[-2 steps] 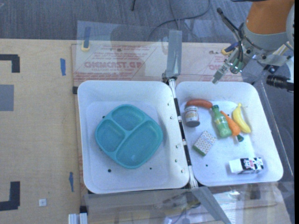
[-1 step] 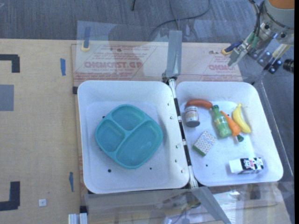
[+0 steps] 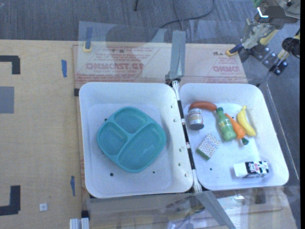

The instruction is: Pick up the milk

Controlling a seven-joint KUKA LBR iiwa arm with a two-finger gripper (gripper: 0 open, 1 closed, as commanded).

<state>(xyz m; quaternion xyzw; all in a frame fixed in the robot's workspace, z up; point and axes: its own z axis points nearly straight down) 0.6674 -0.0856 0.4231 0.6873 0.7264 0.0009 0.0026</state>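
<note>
Camera view: boxy cow-patterned milk carton (image 3: 251,169) lying in smooth white bin (image 3: 276,128)

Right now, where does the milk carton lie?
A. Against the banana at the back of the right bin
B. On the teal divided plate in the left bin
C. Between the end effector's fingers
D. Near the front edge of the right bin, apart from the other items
D: the milk carton lies on its side near the front edge of the right bin, apart from the banana and the bottle.

milk (image 3: 251,169): clear above | nearest obstacle: sponge (image 3: 208,146), apart
</note>
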